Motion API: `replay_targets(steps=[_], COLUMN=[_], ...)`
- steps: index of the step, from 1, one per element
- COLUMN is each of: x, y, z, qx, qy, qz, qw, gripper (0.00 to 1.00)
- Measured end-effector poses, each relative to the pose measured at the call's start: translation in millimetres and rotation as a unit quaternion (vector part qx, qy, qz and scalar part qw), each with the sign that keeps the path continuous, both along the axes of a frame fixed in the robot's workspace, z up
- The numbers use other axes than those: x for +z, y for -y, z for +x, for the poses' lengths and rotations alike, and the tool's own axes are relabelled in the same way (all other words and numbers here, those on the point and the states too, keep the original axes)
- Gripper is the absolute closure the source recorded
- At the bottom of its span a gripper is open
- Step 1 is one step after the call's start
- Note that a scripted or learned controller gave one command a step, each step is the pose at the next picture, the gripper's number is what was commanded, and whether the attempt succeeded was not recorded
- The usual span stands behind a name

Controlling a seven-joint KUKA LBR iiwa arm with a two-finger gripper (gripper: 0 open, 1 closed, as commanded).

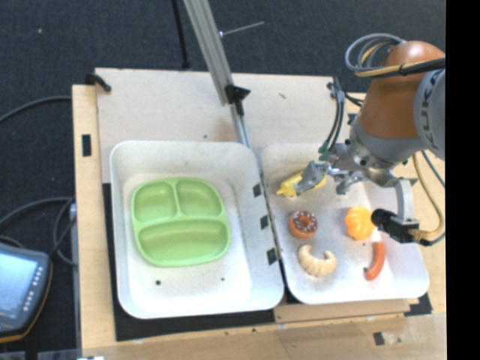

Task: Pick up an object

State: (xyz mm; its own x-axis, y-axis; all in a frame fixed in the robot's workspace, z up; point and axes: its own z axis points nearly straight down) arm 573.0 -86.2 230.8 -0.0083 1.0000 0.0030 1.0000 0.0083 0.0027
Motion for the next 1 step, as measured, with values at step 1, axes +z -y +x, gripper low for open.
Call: replay_targets(steps=[1], x=[70.4], y=[18.4], z=[-18.1], qx=[-0.005], qy=[0.003], qz=[-0.0027], qw=[1.0], gripper=[0.0])
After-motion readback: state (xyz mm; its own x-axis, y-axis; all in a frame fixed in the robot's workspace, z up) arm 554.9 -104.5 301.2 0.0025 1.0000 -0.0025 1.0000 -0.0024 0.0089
